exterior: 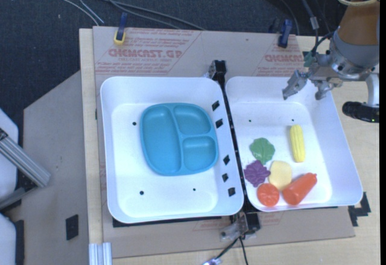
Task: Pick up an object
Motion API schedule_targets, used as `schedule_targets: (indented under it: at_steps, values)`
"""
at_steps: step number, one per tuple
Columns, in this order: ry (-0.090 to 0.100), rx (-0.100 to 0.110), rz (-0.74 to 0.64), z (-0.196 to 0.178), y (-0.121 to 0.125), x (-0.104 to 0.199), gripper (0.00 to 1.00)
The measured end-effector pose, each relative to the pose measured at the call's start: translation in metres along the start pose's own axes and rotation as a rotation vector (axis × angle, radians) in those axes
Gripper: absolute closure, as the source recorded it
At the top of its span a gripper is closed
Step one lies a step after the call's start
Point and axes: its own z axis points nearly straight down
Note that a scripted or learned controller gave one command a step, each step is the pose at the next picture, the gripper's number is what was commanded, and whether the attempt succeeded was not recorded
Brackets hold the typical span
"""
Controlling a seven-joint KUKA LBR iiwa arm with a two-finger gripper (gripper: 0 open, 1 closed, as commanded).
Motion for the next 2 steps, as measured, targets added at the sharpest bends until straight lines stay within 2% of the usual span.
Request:
schedule_targets:
  at_steps: [1, 2]
  values:
    - [-0.003, -0.015, -0.003, -0.009, 0.003, 0.000, 0.00]
    - [-0.002, -0.011, -0.005, 0.035, 0.008, 0.005, 0.00]
